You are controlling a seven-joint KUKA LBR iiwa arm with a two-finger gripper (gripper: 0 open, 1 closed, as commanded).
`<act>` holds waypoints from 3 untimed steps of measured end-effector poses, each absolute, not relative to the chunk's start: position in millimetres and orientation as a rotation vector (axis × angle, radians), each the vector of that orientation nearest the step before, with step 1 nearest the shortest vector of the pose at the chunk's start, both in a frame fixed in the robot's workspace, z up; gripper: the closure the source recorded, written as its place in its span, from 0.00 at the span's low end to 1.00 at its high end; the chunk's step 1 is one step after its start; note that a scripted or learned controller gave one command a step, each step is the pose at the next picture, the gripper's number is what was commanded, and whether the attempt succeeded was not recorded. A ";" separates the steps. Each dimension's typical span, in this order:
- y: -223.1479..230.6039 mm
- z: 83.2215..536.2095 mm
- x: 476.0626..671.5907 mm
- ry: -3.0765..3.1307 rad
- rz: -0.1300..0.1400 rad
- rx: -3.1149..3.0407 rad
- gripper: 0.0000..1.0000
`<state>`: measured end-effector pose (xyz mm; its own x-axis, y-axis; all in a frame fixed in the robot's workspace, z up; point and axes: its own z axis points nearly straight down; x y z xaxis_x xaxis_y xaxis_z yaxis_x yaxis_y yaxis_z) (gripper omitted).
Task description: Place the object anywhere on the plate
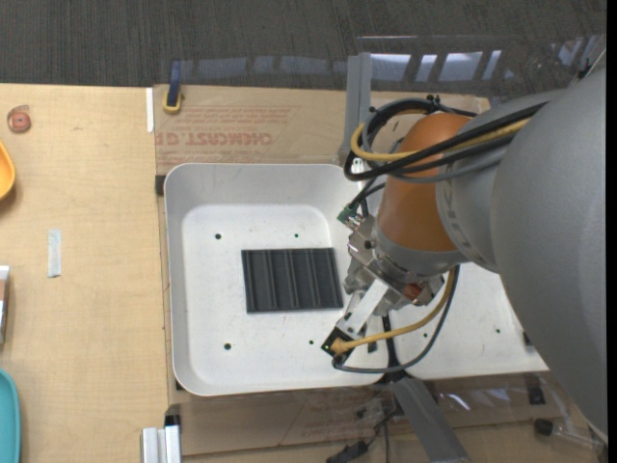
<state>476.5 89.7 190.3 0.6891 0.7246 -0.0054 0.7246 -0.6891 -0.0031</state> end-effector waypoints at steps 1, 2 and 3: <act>169.4 89.8 483.1 -1.270 0.012 -2.873 1.00; 226.9 90.5 476.6 -1.696 0.009 -2.645 1.00; 226.7 90.7 476.8 -1.695 0.008 -2.645 0.00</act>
<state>476.8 226.7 90.7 0.4176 0.9086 -0.0044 0.9086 -0.4176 -0.0031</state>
